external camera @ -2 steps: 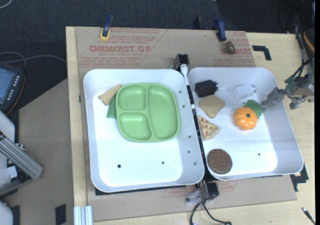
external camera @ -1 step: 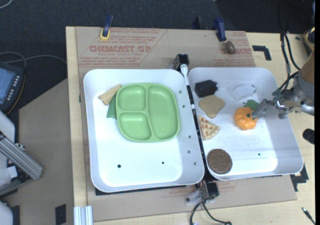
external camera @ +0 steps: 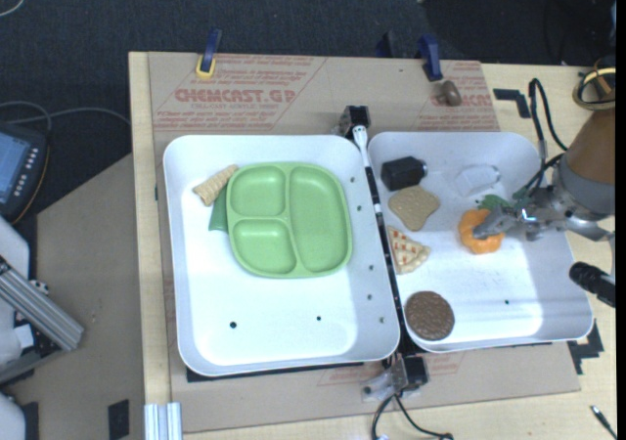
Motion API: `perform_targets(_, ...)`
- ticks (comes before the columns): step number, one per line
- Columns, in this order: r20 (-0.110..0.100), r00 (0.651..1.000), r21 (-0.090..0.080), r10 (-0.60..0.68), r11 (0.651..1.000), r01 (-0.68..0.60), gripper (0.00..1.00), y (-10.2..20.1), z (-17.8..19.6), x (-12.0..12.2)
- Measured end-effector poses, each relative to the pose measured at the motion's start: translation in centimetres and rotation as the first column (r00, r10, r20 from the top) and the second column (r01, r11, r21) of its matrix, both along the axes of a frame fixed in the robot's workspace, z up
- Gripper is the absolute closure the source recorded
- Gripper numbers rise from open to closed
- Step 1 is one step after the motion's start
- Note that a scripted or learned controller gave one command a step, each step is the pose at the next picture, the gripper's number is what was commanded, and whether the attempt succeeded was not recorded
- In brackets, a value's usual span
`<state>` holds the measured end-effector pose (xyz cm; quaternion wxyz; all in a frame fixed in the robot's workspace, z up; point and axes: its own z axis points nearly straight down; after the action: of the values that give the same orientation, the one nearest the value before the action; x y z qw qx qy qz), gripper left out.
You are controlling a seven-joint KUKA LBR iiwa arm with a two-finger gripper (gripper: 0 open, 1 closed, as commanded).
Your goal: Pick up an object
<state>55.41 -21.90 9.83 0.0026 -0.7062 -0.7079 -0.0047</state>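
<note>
2 shallow white bins sit side by side on the bench (external camera: 147,233), which is covered by a brown cardboard sheet. Going from the left, the left bin (external camera: 274,330) holds a green divided plate (external camera: 290,218) with 3 compartments, lying flat in the upper middle of the bin. A pale ridged cone-shaped piece (external camera: 213,186) lies just beside the plate's upper left corner, and a dark green flat scrap (external camera: 217,215) pokes out from under the plate's left edge.

The right bin (external camera: 509,321) carries several small things. A black block (external camera: 402,172) lies near its upper left; below it is a tan bread-shaped piece (external camera: 414,207), then a waffle-like wedge (external camera: 406,249) against the left wall, and a round brown cookie-like disc (external camera: 429,315) near the front rim. A clear, faint piece (external camera: 476,177) lies toward the upper middle.

Further right, an orange carrot-like object with green leaves (external camera: 480,231) rests in the bin's middle right. The hand (external camera: 511,219) reaches in low from the right and is touching or just over this object's right side; whether its fingers are parted or closed around it cannot be told.
</note>
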Motion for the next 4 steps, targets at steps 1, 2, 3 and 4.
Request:
perform_targets(1,0.012,1.000,-0.007,0.001,1.000,-0.001,1.00,-0.1,1.5,0.3)
perform_targets(2,0.003,1.000,-0.013,-0.001,1.000,0.001,1.00,0.0,5.9,0.9)
perform_targets(3,0.006,1.000,-0.015,-0.001,1.000,0.001,1.00,-0.1,12.3,1.5)
perform_targets(4,0.001,1.000,-0.012,-0.001,1.000,0.001,1.00,-0.2,12.7,1.6)
